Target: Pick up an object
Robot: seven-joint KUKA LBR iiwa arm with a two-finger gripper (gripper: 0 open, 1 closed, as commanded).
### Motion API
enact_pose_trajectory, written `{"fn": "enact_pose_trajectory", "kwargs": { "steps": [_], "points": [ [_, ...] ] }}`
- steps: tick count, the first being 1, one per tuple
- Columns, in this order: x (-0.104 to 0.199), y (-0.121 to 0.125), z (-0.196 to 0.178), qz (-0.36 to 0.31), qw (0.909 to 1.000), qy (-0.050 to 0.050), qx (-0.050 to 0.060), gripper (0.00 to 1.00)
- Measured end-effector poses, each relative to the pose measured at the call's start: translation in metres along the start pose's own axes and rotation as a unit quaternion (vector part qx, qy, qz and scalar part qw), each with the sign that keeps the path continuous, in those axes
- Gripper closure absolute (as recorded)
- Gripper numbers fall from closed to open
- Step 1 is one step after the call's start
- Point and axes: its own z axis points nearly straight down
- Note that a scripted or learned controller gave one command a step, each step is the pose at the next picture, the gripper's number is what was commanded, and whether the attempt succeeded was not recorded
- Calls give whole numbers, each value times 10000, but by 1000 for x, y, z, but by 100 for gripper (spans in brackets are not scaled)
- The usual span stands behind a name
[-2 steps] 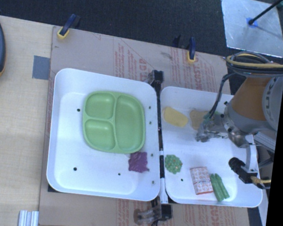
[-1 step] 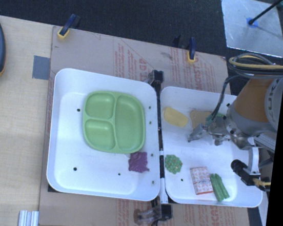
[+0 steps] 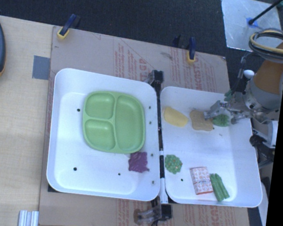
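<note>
Your gripper (image 3: 220,112) is low over the right bin (image 3: 245,149), near its far edge towards the right corner. A green leafy piece (image 3: 222,120) sits right at the fingertips, and I honestly cannot tell if the fingers are closed on it or just parked above. Just beside it is a tan flat piece (image 3: 201,121), then a yellow piece (image 3: 175,117) closer to the left wall. At the near edge you've got a green lump (image 3: 173,163), a red-and-white packet (image 3: 201,180) and green beans (image 3: 219,187) touching it. In the left bin (image 3: 65,125) there's a green divided plate (image 3: 114,122) with a purple piece (image 3: 138,162) at its near right corner.
</note>
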Motion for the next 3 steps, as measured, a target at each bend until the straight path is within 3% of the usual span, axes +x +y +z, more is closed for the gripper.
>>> {"fn": "enact_pose_trajectory", "kwargs": {
  "steps": [1,2,3],
  "points": [
    [-3,-29,16,13,10000,22,65,0],
    [-14,27,51,-11,10000,7,18,0],
    [-13,-7,5,21,10000,19,40,0]
  ]
}}
